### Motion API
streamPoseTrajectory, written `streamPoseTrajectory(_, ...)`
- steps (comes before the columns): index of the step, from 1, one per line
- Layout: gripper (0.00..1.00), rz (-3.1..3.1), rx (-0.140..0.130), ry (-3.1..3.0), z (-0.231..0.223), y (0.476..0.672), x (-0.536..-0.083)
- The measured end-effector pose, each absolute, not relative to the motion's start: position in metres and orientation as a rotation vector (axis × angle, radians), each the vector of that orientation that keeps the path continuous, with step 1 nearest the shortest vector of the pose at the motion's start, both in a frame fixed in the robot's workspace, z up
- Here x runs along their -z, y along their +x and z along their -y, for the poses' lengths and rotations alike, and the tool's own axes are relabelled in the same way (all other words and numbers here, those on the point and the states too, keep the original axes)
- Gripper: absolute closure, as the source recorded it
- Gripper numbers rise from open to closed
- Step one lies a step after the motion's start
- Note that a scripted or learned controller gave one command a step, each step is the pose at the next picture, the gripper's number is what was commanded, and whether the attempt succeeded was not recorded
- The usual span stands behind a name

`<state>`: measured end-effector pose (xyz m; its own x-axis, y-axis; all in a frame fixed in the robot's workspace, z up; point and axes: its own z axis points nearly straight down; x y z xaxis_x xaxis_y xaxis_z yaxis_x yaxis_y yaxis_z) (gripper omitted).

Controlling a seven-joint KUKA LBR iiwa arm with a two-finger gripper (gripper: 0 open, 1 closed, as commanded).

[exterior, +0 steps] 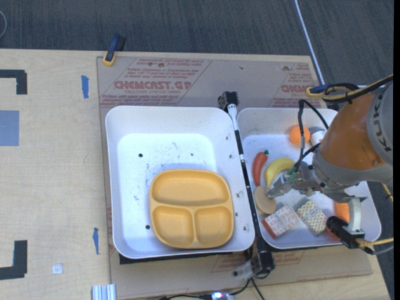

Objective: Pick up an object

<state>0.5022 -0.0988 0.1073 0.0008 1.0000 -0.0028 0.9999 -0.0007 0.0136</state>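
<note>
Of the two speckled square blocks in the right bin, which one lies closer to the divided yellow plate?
The reddish-speckled block, at the bin's near-left corner. The paler speckled block lies to its right, farther from the plate.

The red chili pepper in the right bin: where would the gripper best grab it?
Probably across the middle of the red chili pepper, coming straight down. It lies lengthwise along the right bin's left wall, long and thin, so fingers should close across its narrow width. The banana lies close on its right, leaving little room.

The arm (359, 139) is grey with a broad orange band, black cables looped along its upper side.
</note>
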Motion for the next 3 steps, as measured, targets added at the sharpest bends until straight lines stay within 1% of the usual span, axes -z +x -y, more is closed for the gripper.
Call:
streamPoseTrajectory(1, 0.0, -2.219, -0.002, 2.219, 0.092, 0.514, -0.086)
streamPoseTrajectory(2, 0.0, -2.217, -0.007, 2.217, 0.095, 0.482, -0.087)
streamPoseTrajectory(3, 1.0, -2.213, -0.01, 2.215, 0.096, 0.483, -0.097)
